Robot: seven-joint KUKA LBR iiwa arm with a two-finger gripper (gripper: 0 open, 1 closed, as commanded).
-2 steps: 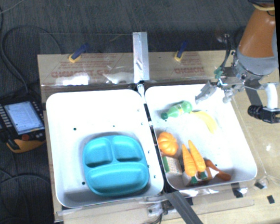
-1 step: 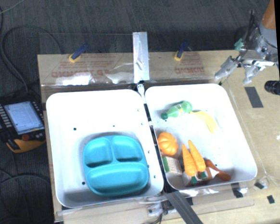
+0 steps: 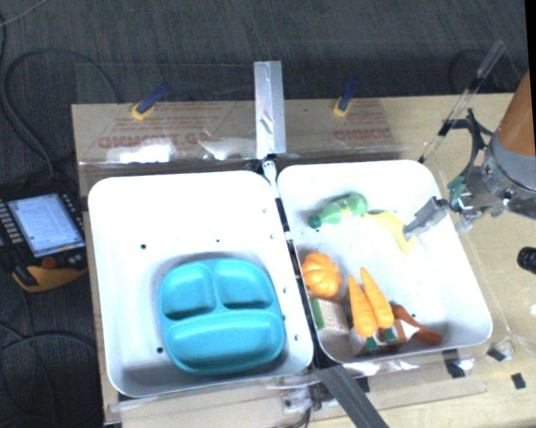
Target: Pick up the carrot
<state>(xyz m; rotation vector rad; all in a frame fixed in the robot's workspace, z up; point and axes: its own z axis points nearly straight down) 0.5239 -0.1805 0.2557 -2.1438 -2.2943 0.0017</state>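
Note:
The carrot (image 3: 369, 306) is orange with a green stub at its near end and lies in the near middle of the right bin (image 3: 448, 268), pointing away from me. It looks like two orange pieces side by side. My gripper (image 3: 427, 216) hangs over the bin's right side, up and to the right of the carrot and well apart from it. Nothing shows in its grasp. The arm's orange band (image 3: 524, 124) sits at the right edge of the view.
Around the carrot lie a small orange pumpkin (image 3: 319, 274), a green vegetable (image 3: 338, 209), a yellow banana (image 3: 392, 225) just left of the gripper, and a reddish-brown item (image 3: 417, 329). The left bin (image 3: 124, 266) holds a blue divided tray (image 3: 221, 315). A teach pendant (image 3: 37, 231) lies far left.

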